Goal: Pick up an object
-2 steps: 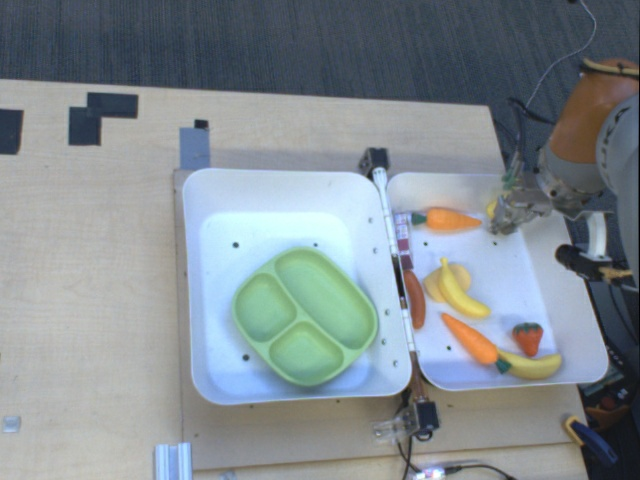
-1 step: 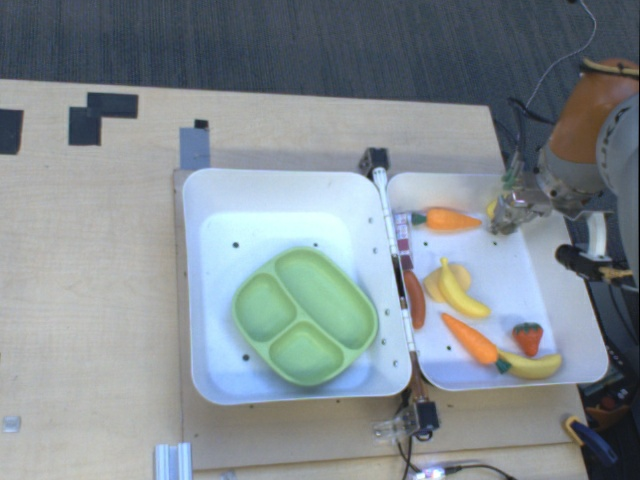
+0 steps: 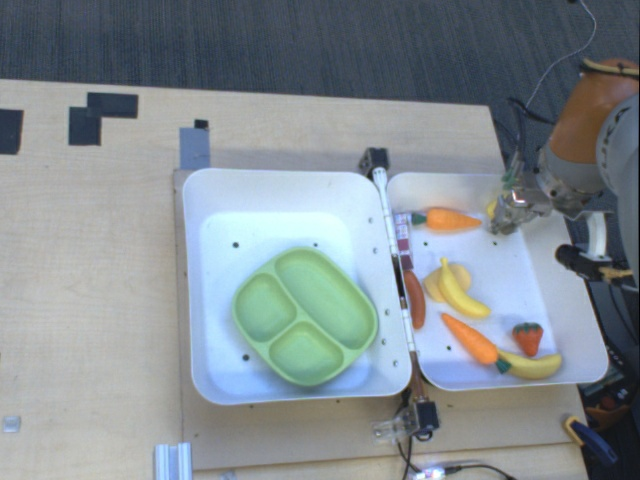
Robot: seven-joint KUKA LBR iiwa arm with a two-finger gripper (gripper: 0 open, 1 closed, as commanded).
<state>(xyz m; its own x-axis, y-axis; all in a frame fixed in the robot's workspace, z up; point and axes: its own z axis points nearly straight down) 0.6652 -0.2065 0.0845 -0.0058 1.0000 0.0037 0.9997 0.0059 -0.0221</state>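
Lower banana (image 3: 531,365): I judge it light, stiff plastic, slick and curved; it lies against the right bin's (image 3: 570,288) near wall, touching the strawberry (image 3: 529,336).
Long carrot (image 3: 470,338): its tip meets that banana; I'd pinch across its middle.
Banana pair (image 3: 455,288): mid-bin, well apart from the walls.
Red sausage (image 3: 415,300): hugs the dividing rim, awkward for the fingers.
Green divided plate (image 3: 304,314): alone in the left bin (image 3: 200,268).
Far carrot (image 3: 450,221): nearest target, just beside the gripper (image 3: 503,219); a small yellow piece (image 3: 492,209) crowds it.
Fingers: I cannot tell their state.
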